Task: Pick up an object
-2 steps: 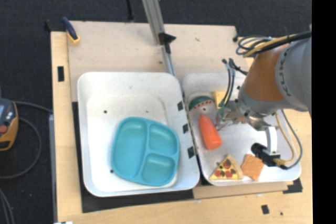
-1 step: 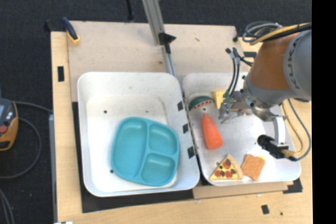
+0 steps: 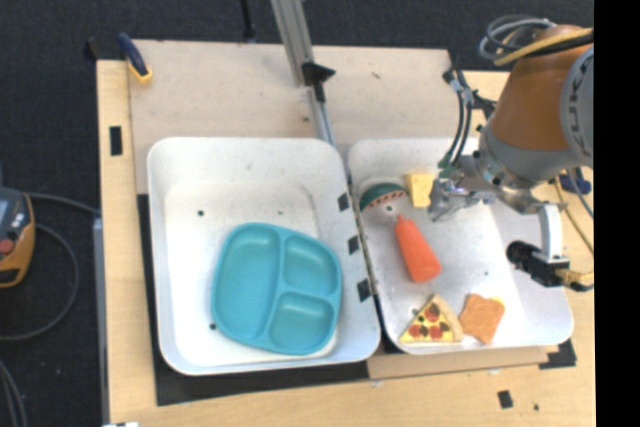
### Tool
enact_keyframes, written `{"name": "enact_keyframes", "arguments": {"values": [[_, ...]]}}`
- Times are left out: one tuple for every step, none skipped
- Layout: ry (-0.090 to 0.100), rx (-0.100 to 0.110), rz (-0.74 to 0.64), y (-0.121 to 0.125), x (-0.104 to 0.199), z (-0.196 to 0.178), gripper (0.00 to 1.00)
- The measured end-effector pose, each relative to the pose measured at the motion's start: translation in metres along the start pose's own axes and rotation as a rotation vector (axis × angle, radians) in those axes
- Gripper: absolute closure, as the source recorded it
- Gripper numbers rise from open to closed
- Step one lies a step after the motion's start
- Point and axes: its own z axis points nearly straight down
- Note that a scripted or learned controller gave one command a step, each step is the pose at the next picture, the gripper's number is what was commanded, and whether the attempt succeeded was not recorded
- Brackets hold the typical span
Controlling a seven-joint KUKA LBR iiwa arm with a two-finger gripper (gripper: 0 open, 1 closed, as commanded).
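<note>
The right bin [image 3: 520, 230] holds several toy foods. A yellow cheese wedge [image 3: 420, 187] lies near its back left, beside a round green and white piece [image 3: 377, 198]. An orange carrot [image 3: 417, 251] lies in the middle. A pizza slice [image 3: 432, 323] and an orange toast piece [image 3: 482, 317] sit at the front. My gripper [image 3: 444, 198] hangs low at the back of this bin, just right of the cheese wedge and above the carrot's top end. I see nothing held in it.
The left bin [image 3: 180, 205] holds a teal divided plate [image 3: 277, 287]. A metal post [image 3: 290, 15] rises behind the bins. The arm's grey and orange body [image 3: 540, 115] covers the right bin's back right corner. Cables trail at the right.
</note>
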Motion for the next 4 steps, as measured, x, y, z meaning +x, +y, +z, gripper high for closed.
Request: {"name": "enact_keyframes", "arguments": {"values": [[0.003, 0.005, -0.004, -0.004, 0.046, -0.002, 1.00], [0.004, 0.005, -0.004, -0.018, 0.086, -0.011, 1.00], [0.004, 0.006, -0.005, -0.035, 0.136, -0.027, 1.00], [0.003, 0.007, -0.005, -0.043, 0.188, -0.020, 1.00]]}}
